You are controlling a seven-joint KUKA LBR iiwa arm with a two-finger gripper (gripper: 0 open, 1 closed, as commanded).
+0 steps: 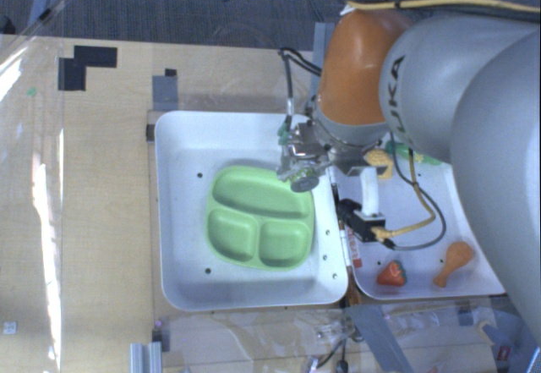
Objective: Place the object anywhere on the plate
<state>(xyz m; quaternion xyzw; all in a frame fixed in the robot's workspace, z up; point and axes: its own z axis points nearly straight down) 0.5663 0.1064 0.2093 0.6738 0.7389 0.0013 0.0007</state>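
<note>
A green, three-compartment plate (258,219) lies in the left white bin (182,194) on a pale wooden bench (93,194), its long compartment toward the far side and two smaller ones nearer the camera. Just beyond the plate's far right corner, the gripper (297,167) of a grey KUKA arm (473,109) hangs over the plate's rim; whether its fingers are spread or closed cannot be told, and nothing can be seen between them. Right of the plate, past the wall shared by the two bins, the right white bin (423,282) holds a red strawberry-like toy (391,274) near its front edge and, further right, an orange drumstick-shaped toy (455,263). A yellow item (378,160) peeks out under the arm, beyond the plate's right side. Which of these is the task's object cannot be told.
</note>
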